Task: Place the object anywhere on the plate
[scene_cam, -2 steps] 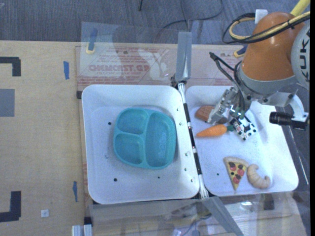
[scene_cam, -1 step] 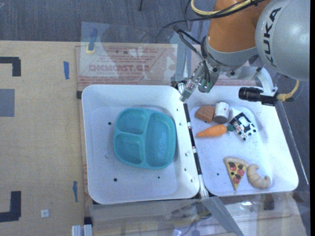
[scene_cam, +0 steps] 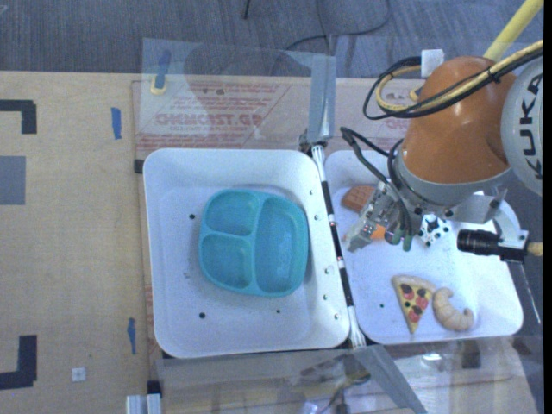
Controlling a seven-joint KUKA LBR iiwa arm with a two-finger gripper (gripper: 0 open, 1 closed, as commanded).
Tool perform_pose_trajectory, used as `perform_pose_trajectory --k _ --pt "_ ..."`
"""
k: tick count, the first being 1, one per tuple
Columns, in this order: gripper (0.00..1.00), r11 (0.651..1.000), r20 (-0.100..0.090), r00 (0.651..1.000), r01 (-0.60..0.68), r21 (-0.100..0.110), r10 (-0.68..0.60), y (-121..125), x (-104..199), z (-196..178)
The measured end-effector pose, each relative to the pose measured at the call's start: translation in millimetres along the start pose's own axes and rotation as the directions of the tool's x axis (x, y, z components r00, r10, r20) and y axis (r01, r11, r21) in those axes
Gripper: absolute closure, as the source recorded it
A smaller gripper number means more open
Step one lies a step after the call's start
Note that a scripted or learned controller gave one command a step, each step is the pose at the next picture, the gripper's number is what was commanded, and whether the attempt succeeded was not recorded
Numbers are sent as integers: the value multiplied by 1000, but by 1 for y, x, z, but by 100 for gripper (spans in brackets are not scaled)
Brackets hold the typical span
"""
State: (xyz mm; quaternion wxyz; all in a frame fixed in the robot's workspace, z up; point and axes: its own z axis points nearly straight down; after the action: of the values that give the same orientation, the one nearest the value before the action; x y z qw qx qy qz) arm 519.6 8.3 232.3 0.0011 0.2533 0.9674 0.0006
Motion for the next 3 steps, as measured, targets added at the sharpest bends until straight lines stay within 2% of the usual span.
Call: perform_pose_trajectory --k 1,2,3 --pt "100 1000 4 1000 -24 -2 24 45 -88 24" --pt "100 999 0 999 53 -1 -53 99 -50 47" --pt "100 1000 2 1000 13 0 -13 -16 -29 -7"
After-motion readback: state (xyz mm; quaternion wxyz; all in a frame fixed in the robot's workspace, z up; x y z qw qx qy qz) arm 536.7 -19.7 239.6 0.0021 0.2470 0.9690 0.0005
